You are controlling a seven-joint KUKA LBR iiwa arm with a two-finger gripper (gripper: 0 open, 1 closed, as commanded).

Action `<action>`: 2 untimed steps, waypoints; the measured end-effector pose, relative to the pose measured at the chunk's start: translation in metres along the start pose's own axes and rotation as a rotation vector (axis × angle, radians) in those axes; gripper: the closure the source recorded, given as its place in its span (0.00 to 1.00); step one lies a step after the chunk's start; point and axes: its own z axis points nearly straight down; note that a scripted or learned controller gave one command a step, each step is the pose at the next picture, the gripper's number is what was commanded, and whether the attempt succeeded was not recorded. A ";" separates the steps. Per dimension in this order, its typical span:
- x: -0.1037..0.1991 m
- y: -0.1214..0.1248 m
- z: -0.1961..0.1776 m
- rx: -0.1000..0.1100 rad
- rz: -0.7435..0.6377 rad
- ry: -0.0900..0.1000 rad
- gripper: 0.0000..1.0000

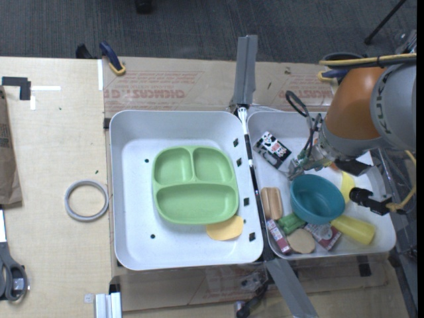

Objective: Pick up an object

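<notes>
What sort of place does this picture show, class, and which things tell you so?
Probably a robotics lab pick-and-place bench: a grey robot arm with an orange band reaches over two shallow white plastic bins, holding a green divided plastic plate and a blue plastic bowl.

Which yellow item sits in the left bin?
The flat yellow disc, tucked under the green divided plate. The yellow cylinder lies in the right bin.

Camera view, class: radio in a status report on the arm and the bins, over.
Tool low in right bin, beside blue bowl; nothing seen held. Black-and-white packet just left of it. Green plate in left bin. Right bin crowded.
</notes>
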 end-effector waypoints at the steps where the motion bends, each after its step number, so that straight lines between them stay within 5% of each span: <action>1: 0.022 0.060 -0.090 0.003 0.429 -0.001 1.00; 2: 0.022 0.060 -0.090 0.004 0.429 -0.001 0.00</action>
